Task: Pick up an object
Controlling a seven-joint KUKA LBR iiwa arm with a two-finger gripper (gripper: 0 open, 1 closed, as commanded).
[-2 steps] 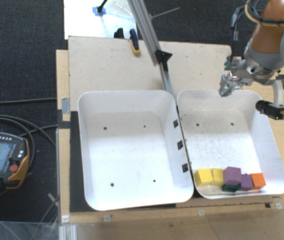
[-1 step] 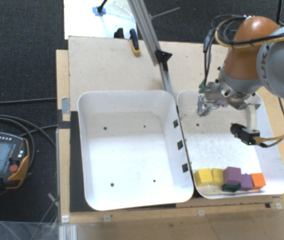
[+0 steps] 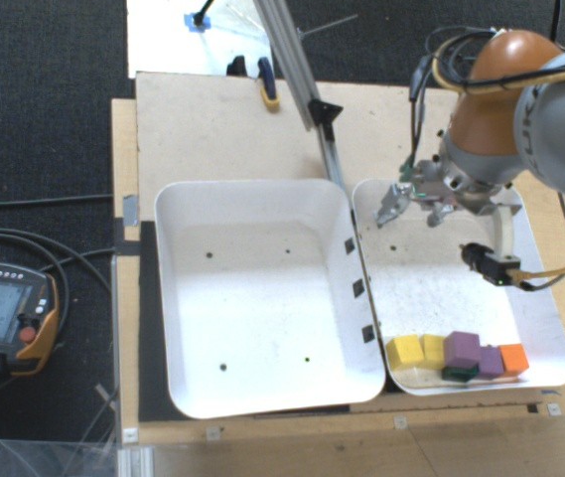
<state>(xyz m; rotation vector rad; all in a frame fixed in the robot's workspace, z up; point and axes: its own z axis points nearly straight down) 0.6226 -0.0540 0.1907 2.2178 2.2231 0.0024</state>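
Note:
My gripper hangs over the far left part of the right bin, its two fingers spread open with nothing between them. Several small blocks lie in a row along the near wall of that bin, well below the gripper: two yellow blocks, a purple block, a second purple block, a dark green block and an orange block.
The left bin sits beside the right one, their rims touching in the middle. A slanted metal pole crosses the bench's far side toward the bins' junction. A teach pendant lies on the floor at left.

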